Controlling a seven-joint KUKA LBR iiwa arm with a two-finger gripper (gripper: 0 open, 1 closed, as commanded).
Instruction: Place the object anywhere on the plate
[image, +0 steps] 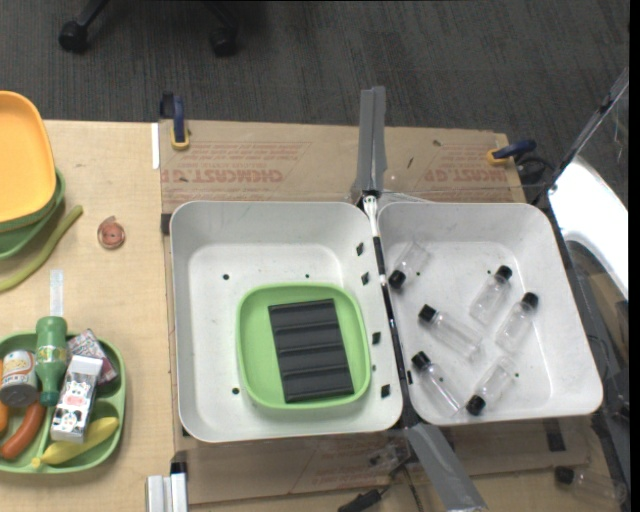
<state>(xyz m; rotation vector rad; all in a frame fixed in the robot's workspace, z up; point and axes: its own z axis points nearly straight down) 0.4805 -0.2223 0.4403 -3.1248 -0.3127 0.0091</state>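
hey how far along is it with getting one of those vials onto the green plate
Nothing looks done yet. The green plate in the left bin carries just a dark ribbed block, no vial. Nothing is in hand: the clear black-capped vials all lie loose in the right bin. Left to do: grasp one vial, carry it across, set it on the plate.

A green plate (304, 347) carrying a dark ribbed block (311, 349) takes up the left bin's (200, 300) centre (bare white floor rings it), while clear vials (470, 325) lie scattered across the right bin (560, 330).
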